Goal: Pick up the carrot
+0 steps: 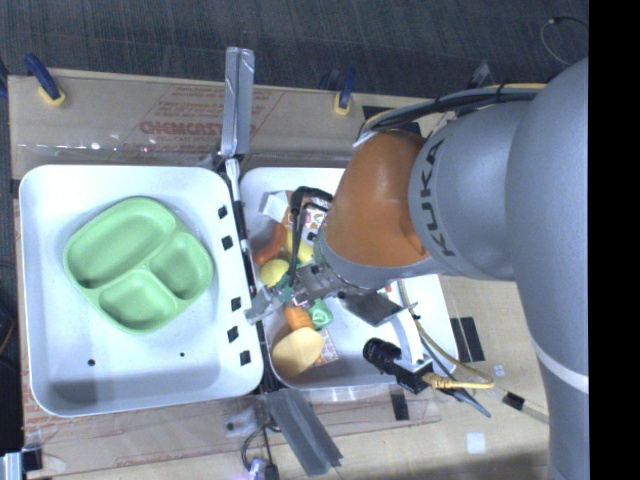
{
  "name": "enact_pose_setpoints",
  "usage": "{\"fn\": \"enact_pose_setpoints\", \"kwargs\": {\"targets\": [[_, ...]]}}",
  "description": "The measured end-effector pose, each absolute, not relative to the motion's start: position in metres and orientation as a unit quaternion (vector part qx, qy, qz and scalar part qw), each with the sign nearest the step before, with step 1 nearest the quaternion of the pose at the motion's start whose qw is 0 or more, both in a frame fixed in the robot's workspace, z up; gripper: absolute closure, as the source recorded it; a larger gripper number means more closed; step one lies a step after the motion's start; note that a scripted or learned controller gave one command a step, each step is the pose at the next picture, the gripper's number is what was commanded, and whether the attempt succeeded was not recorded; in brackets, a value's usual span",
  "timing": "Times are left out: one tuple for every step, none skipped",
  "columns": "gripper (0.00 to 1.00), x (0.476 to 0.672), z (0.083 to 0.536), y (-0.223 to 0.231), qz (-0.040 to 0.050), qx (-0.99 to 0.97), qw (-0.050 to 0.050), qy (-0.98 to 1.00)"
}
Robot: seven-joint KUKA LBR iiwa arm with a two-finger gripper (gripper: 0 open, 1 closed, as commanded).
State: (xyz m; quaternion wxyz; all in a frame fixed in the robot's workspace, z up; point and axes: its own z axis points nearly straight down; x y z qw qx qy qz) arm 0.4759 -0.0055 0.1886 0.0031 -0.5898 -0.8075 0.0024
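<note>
My big arm point(420, 208) covers most of the right bin point(425, 288). I cannot tell how the gripper point(305, 286) stands. The carrot point(298, 317) lies just below it, by the left wall, touching a yellow ball point(298, 350). The green tray point(138, 261) sits alone in the left bin point(60, 368).

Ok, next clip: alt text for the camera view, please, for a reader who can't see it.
A grey arm with an orange band reaches from the right over the right bin, its hand down among small items, next to an orange piece that may be the carrot. The left bin holds a green tray.
</note>
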Motion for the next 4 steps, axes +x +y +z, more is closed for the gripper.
{"fn": "enact_pose_setpoints", "kwargs": {"targets": [[0.00,0.476,0.189,-0.047,0.0020,-0.501,0.004,-0.866],[0.00,0.478,0.092,-0.116,-0.0003,-0.402,0.000,-0.916],[1.00,0.478,0.099,-0.115,-0.0002,-0.400,0.003,-0.917],[1.00,0.487,0.124,-0.137,-0.0021,-0.484,-0.004,-0.875]]}}
